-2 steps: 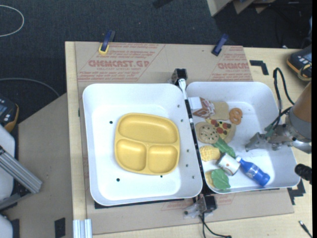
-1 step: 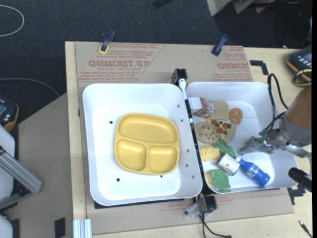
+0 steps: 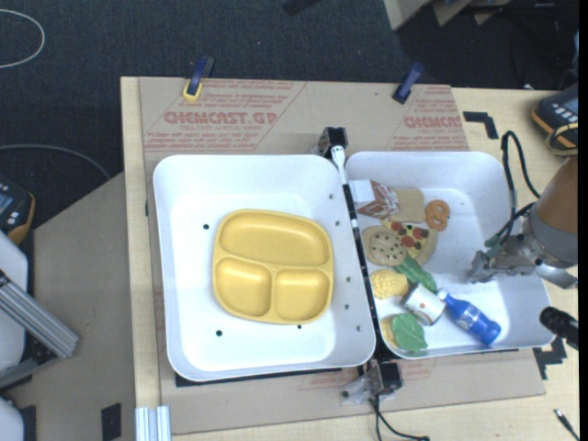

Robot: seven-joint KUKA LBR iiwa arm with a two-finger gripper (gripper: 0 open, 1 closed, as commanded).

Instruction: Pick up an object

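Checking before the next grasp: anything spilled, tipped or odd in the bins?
Nothing spilled. The blue bottle lies on its side in the right bin, its cap end beside a small can.

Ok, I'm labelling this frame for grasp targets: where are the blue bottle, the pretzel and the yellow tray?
blue bottle (image 3: 474, 320), camera view, middle of its body.
pretzel (image 3: 437, 214), camera view, on its ring.
yellow tray (image 3: 272, 235), camera view, floor of the large compartment.
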